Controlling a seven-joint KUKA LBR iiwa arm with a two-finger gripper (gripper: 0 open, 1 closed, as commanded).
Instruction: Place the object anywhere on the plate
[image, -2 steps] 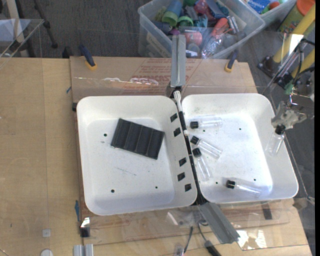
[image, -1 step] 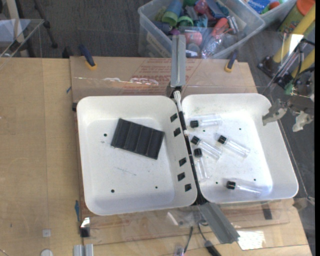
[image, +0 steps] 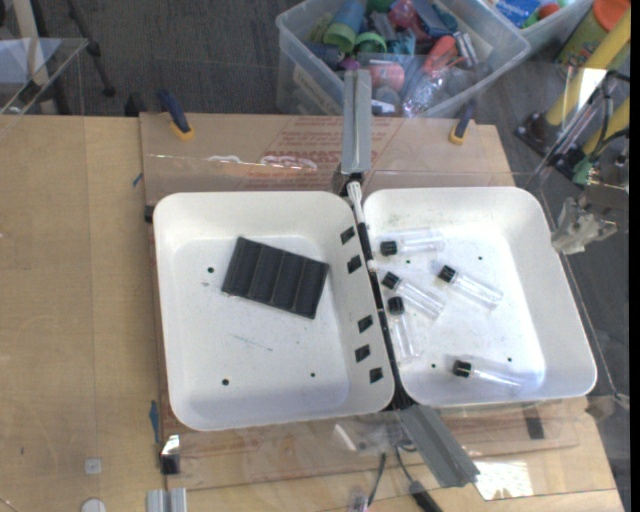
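Five vials in right bin | plate in left bin

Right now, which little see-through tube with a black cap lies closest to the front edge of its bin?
The tube lying alone near the right bin's front edge. The other tubes cluster farther back, toward the divider.

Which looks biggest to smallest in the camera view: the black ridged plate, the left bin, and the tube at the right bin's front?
1. left bin
2. black ridged plate
3. front tube, far the smallest
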